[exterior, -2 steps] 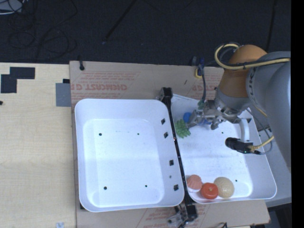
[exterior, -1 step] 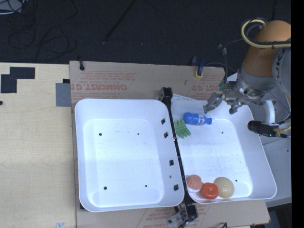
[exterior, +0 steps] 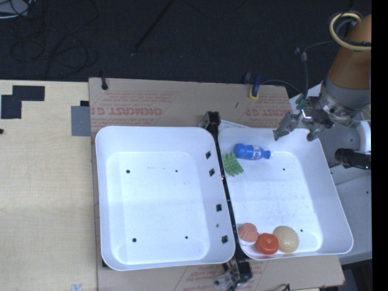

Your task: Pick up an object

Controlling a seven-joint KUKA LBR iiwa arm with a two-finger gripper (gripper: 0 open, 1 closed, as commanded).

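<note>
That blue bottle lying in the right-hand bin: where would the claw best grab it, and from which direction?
Probably across the middle of the blue bottle, coming straight down. It lies on its side, long axis left to right, so the fingers of the gripper should close across its narrow width. Green leafy toy sits close at its left end, so avoid that end.
</note>
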